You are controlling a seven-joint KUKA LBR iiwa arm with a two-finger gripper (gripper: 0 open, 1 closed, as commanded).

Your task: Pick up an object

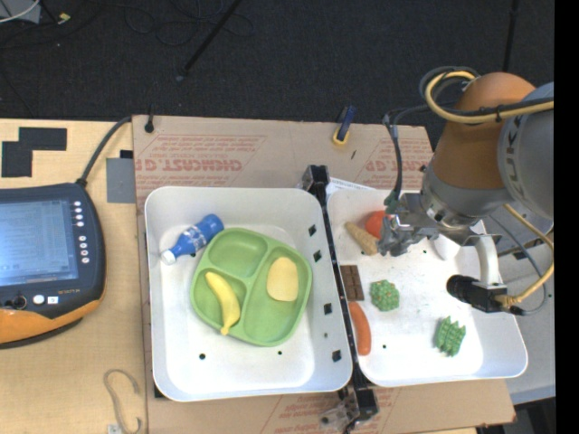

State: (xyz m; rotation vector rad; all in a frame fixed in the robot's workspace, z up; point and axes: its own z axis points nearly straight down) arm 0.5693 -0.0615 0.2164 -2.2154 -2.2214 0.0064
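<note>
We see our jaws (394,240) low at the right bin's (507,355) far-left corner, their opening impossible to tell, beside the red object (376,221) and tan piece (361,237), so crowding could spoil the pick.

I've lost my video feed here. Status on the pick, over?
Gripper low in the right bin, fingers unclear. Red item and tan piece right beside it; nothing seen held. Green plate, banana, bottle in the left bin.
</note>
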